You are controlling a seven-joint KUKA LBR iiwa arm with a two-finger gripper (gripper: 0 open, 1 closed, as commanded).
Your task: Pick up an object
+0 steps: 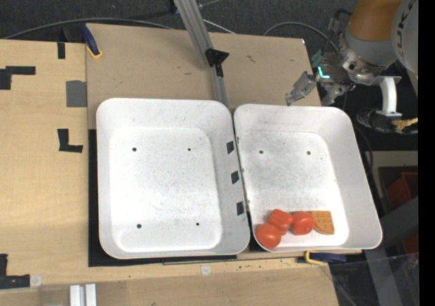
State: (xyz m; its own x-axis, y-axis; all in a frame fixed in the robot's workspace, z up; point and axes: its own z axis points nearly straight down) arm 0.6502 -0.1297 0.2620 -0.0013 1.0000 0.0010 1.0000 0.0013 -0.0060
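Landmark = right bin [353,162]. Nearest the camera, at the bin's front wall, we see the pickable stuff bunched together: red tomato-like piece [268,235] in the front-left corner, riding up against the rim; second red piece [280,218] touching it just behind; third red piece [302,224] beside that, toward the bin's front-middle; orange cracker-like square [323,222] touching the third piece on its right side. All four sit inside the right bin; rest of its floor is bare white w/ dark speckle.

Left bin [163,111] butts against the right bin's left wall; black clips along the seam.

Farther back, past the right bin's rear wall & near its back-right corner, we see the gripper [311,88], above the bench and well apart from the objects. Fingers look spread, w/ a clear gap and nothing between them. Orange band and grey arm [380,19] rise behind it. A slanted metal pole [194,15] stands behind the bin's back-left corner.
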